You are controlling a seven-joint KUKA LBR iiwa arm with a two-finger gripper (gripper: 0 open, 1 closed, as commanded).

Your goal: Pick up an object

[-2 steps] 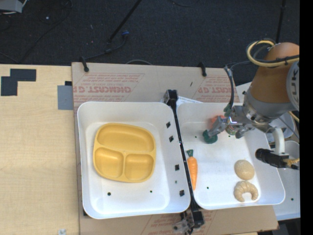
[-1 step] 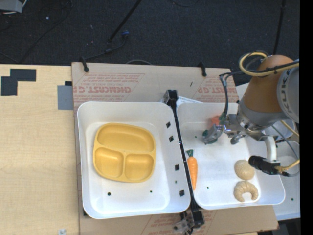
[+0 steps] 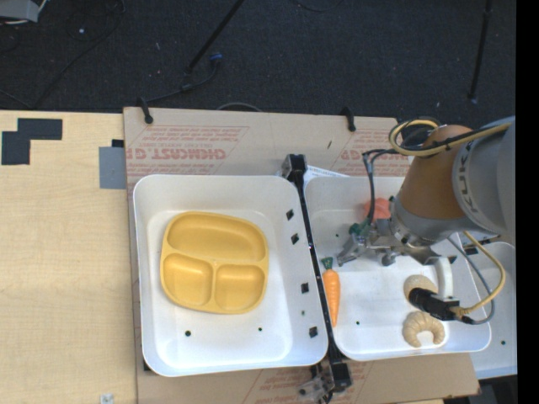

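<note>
Camera view is showing you the tool hanging low in the right bin, near that bin's left half and towards its far side. Its metal parts are spreading left and right just above the white floor, but you cannot tell from here whether the tool is open or closed, and nothing is visibly sitting in it. The grey arm with its orange band is reaching in from the right, with cables looping around the wrist.

Just behind the tool, a small red-orange object is peeking out beside the arm, partly hidden. Below and left of the tool, a toy carrot is lying lengthwise against the divider between the bins, green top pointing away from you. Near the right bin's near right corner, two pale croissant-shaped pieces are lying close together, with a black cable crossing between them.

The left bin is carrying a yellow divided plate, lying flat with its three compartments facing up. Both bins are sitting on cardboard on the worktop.
</note>
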